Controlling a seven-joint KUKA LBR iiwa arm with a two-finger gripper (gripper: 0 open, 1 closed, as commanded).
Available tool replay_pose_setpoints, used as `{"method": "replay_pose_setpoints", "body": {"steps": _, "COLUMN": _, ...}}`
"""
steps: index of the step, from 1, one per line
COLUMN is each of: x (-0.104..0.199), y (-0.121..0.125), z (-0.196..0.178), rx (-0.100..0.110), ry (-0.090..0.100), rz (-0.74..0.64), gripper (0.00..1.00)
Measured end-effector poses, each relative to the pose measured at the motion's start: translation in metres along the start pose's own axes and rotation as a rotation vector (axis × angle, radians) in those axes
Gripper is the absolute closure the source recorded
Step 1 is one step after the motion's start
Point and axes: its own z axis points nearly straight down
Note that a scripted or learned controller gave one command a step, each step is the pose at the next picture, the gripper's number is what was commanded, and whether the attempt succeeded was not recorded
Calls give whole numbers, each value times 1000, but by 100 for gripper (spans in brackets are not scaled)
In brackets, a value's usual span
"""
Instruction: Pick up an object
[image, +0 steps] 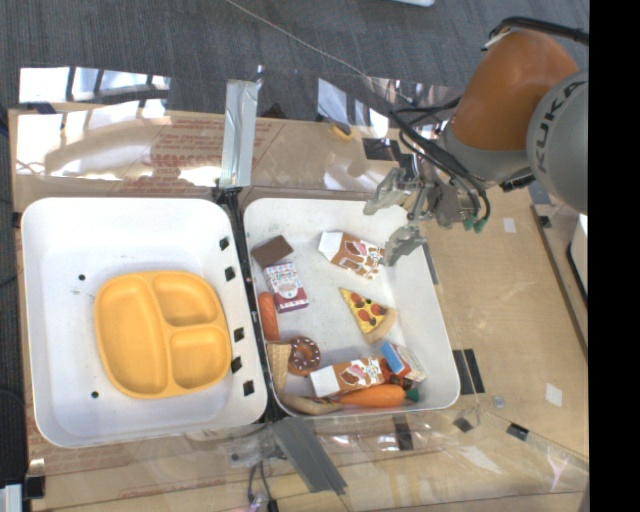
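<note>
2 shallow white bins sit side by side in the middle of the frame. The left bin (40, 300) holds a yellow plate (160, 333) with 3 compartments, 1 long one on its left and 2 smaller ones on its right, lying flat near the bin's centre. The right bin (300, 215) touches the left one along a dark seam. A silver tape strip (237, 135) runs up from that seam over brown cardboard (130, 150) behind the bins. Grey carpet (150, 35) fills the top of the frame. The wooden bench (510, 320) at lower right bears short black marks (470, 370).
</note>
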Motion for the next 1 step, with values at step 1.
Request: {"method": "replay_pose_setpoints", "body": {"steps": 1, "x": 77, "y": 11, "z": 133, "rx": 0, "ry": -4, "rz": 42, "gripper": 0}}
